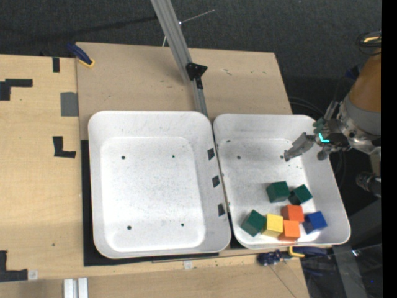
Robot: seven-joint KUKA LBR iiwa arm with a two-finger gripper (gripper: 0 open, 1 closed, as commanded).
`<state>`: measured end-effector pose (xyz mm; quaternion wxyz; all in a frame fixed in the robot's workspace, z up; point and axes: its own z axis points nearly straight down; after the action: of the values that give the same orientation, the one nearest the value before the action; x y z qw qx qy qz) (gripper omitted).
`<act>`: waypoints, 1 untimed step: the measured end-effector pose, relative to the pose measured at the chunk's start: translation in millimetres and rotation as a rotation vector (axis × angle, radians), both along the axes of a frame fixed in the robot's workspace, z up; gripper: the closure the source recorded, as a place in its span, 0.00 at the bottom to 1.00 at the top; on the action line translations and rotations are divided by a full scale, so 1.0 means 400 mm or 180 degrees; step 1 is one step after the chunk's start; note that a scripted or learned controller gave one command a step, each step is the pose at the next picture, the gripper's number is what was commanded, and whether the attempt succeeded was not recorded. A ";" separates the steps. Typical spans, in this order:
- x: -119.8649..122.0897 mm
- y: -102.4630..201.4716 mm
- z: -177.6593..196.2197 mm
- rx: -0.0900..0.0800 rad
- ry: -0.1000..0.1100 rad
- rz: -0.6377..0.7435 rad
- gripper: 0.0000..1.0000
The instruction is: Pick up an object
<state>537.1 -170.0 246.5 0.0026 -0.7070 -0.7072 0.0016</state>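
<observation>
Blocks make up the only candidates for picking: a small cluster of coloured cubes lies in the right bin (248, 129), all below the hand (308, 144) in the camera view and toward that bin's near edge. Nearest to the hand are two dark green blocks, one (278, 191) just left of the other (301, 195). Further down sit an orange block (293, 213), a blue block (315, 221) at the right, a yellow block (274, 223), a second orange block (291, 229) and another green block (253, 222) at the left end, several of them touching.

The hand hovers over the upper right part of the same bin, reaching in from the right edge, with nothing between its fingers. One finger juts out to the left and another shows beside the teal light, so the hand looks spread, ready to close.

My judgement is that the approach step is in hand. To do it well, pick a block with free sides: the upper left dark green one stands a little apart from the packed row and seems the cleanest target. Centre the hand above it, turn the fingers to straddle two opposite flat faces, descend straight, and close only once both fingers are beside it. The crowded lower blocks risk a finger landing on a neighbour.

The left bin (149, 123) lies well away to the hand's left.
</observation>
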 end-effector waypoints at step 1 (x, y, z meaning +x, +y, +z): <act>0.002 0.000 0.006 -0.0005 -0.0014 0.0007 0.00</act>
<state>538.0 -170.0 249.1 0.0005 -0.7063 -0.7079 0.0005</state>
